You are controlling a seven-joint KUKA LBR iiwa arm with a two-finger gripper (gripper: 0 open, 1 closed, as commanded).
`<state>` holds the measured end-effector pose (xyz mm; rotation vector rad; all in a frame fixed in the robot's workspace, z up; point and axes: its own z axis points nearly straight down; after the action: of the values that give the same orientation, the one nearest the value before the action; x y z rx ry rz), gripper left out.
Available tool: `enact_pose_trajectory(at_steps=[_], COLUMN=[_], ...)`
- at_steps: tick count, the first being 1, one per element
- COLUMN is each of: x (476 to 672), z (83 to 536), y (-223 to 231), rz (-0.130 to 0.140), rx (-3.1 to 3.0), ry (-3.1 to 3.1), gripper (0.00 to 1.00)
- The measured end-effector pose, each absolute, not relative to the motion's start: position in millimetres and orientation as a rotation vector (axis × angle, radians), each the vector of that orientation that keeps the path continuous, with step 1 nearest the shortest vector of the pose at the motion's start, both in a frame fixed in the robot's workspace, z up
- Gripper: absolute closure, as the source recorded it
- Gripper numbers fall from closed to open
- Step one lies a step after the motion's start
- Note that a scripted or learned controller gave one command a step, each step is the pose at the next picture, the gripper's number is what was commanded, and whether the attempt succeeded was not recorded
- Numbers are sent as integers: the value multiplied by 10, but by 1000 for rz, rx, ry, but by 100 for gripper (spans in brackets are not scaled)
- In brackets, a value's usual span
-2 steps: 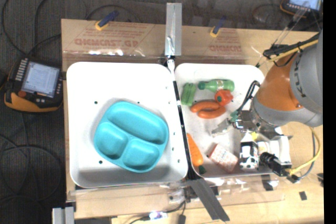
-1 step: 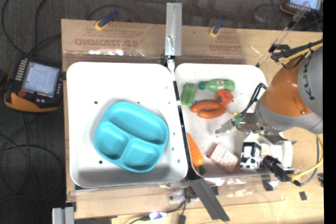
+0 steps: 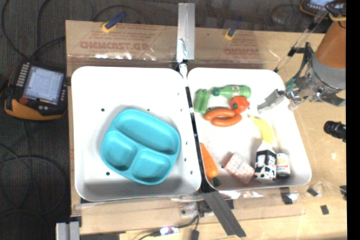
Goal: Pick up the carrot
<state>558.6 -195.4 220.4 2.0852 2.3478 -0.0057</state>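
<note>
Carrot lay well apart from the tool.
The carrot [image 3: 208,162] rested along the right bin's [image 3: 292,121] left wall, near its front corner, beside a pink carton [image 3: 238,168]. The tool [image 3: 270,102] hovered over the bin's far right side; its state could not be told.

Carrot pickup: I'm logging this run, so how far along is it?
Nothing looks done yet. The orange tapered carrot lies in the right white bin, against its left wall near the front. The two-finger gripper hangs over that bin's upper right part, well away from the carrot. Reaching, gripping and lifting are all left.
</note>
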Motion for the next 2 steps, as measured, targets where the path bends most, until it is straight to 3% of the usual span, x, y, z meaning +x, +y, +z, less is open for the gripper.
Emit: enact_pose_trajectory(at_steps=[1, 2], x=[5604, 5626], z=[892, 1000], y=[-1814, -1798], rz=[3, 9], rx=[1478, 1475], ry=[2760, 2757], gripper=[0, 100])
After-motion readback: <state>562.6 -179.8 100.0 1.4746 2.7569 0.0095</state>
